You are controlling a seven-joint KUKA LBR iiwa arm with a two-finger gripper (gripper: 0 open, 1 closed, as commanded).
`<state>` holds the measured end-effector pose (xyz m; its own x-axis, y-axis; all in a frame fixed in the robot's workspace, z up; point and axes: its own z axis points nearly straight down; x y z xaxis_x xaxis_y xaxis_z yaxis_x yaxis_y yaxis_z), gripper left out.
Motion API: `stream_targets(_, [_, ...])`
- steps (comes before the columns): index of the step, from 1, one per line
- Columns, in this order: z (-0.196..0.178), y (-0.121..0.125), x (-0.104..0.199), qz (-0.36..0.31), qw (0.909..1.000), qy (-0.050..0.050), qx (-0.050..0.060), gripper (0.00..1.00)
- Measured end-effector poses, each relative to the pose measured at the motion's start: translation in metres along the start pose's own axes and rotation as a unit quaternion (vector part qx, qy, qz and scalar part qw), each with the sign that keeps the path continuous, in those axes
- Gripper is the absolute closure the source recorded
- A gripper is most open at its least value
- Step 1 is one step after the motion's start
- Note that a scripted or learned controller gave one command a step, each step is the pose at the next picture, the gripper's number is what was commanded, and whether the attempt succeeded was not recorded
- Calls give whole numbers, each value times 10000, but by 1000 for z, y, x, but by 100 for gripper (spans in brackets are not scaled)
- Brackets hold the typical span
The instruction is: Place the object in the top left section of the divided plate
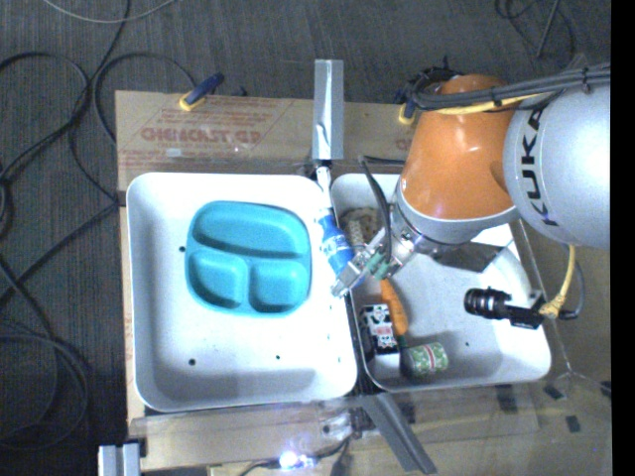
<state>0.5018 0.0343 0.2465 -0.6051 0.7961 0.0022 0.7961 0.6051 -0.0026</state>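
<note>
Bottle axis: I see the bottle (334,246) lying on its side. Its long axis runs nearly from the far side of the view to the near side, with the near end leaning a little to the view's right. I cannot tell which end carries the cap.
Bottle place: it lies at the left rim of the right bin (496,355), along the seam between the two bins and apart from the divided plate (248,256).
Writing: "KUKA" stands in dark letters on the arm (571,167) (sideways from where I sit). The red print on the worktop (198,132) beyond the bins is too faint to read, and the bottle's label is too small.
Bottle look: small, clear plastic, with a blue label around its middle.
Pincer: the pincer (369,264) is just right of the bottle's near end. I cannot tell whether it is spread or pressed together.
Divided plate: teal, in the left bin (169,355), with one wide section on the far side and two smaller ones on the near side.
Right bin, other things: an orange carrot-shaped piece (397,310), a small black-and-white box (377,327) and a green roll (425,358).
</note>
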Motion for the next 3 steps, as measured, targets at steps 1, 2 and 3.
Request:
stream_targets(1, [15,-8,-10,-1671,9859,2,3,100])
stream_targets(2, [14,6,34,-2133,9770,-5,-2,100])
stream_targets(3, [-74,-29,-10,-3103,9506,-21,-7,100])
